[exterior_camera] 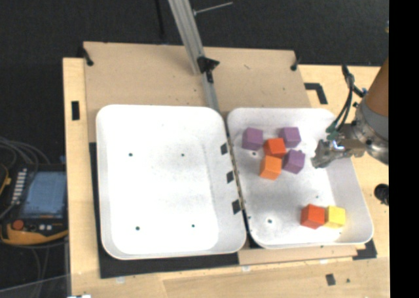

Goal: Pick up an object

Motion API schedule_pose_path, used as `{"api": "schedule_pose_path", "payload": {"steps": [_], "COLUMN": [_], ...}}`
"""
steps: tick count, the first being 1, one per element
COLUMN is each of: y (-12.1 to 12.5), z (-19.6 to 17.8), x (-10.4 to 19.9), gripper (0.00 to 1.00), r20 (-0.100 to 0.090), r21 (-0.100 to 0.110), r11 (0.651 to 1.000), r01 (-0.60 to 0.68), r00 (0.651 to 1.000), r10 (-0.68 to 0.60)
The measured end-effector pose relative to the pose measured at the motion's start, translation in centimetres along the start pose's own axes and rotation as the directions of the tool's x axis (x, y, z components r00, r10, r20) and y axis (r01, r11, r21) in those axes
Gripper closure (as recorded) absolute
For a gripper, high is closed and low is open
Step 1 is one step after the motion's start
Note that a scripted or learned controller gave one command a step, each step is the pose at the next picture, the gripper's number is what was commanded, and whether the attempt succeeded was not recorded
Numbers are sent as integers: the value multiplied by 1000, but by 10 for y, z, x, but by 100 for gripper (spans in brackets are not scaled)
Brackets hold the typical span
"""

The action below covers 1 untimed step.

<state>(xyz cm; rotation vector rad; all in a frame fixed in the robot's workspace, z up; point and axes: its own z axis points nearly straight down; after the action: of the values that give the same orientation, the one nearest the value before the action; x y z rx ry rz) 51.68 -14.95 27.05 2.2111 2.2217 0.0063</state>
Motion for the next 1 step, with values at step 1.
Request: {"api": "schedule_pose_path", "payload": {"steps": [1], "y": [9], "z": [-2], "x": [56], "gripper": [100], "r20": [-2], "r21": [4], "r11": [1000], "r01": [4], "r00": [1000], "r10": [-4]}}
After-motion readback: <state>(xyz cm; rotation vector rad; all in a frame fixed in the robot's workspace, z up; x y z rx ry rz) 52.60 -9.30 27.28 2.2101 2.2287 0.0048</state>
